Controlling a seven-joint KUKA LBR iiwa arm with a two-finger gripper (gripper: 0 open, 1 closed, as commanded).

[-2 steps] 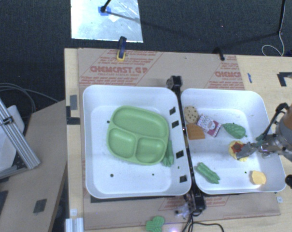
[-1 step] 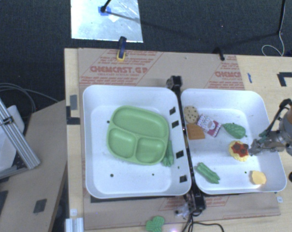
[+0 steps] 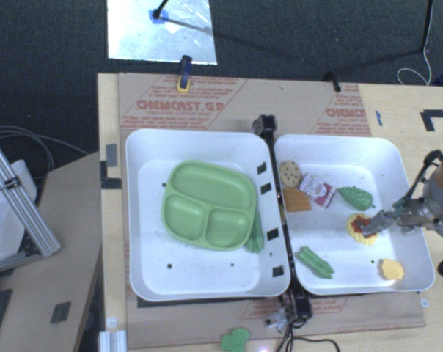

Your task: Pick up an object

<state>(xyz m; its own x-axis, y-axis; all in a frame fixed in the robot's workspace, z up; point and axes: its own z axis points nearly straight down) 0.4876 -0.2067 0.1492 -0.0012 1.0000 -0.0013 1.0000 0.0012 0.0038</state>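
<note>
A shiny metal sheet (image 3: 161, 19) lies on the dark floor beyond the desk (image 3: 229, 97), with a blue marker on it. A yellow clamp (image 3: 184, 75) grips the desk's far edge. A small green toy (image 3: 235, 339) sits at the near edge. Aluminium framing (image 3: 16, 196) stands left.

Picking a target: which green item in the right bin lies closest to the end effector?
The leafy green piece, up beside the red-and-white packet. The long bean pod sits farther off, near the divider.
</note>
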